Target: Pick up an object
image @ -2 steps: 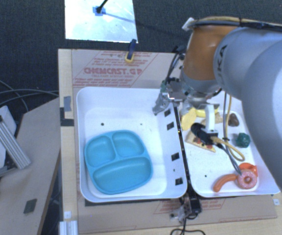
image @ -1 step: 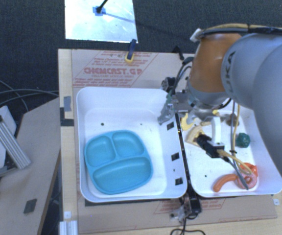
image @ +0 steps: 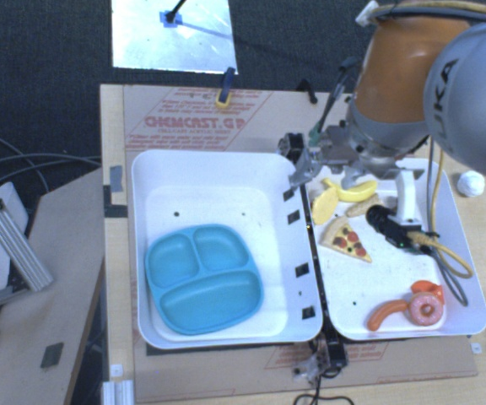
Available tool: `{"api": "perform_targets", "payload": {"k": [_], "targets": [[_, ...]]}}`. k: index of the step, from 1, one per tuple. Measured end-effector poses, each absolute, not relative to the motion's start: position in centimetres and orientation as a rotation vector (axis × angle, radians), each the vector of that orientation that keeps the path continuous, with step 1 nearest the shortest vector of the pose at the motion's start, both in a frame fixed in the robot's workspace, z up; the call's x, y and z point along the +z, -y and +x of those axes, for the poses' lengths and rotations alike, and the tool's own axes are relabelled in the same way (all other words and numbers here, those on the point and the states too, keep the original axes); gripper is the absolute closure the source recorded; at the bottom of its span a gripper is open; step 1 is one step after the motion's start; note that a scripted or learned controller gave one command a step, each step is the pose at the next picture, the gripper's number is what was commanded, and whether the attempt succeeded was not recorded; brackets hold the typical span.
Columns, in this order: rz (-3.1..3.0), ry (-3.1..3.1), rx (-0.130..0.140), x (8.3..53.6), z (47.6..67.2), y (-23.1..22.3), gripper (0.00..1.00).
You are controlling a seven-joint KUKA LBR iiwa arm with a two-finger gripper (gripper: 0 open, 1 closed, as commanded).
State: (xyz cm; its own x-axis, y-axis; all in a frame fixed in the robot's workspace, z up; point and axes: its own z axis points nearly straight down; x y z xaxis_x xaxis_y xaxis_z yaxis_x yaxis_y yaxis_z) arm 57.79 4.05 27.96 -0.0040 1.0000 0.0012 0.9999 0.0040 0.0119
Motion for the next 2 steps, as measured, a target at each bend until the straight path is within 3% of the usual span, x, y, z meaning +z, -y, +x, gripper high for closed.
{"api": "perform_targets", "payload": {"k": [1,2], "targets": [[2.202,-2.236,0.020,32.6,62.5,-15.6,0.00],[2.211,-2.225,0.012,38.2,63.9,-15.1,0.00]]}}
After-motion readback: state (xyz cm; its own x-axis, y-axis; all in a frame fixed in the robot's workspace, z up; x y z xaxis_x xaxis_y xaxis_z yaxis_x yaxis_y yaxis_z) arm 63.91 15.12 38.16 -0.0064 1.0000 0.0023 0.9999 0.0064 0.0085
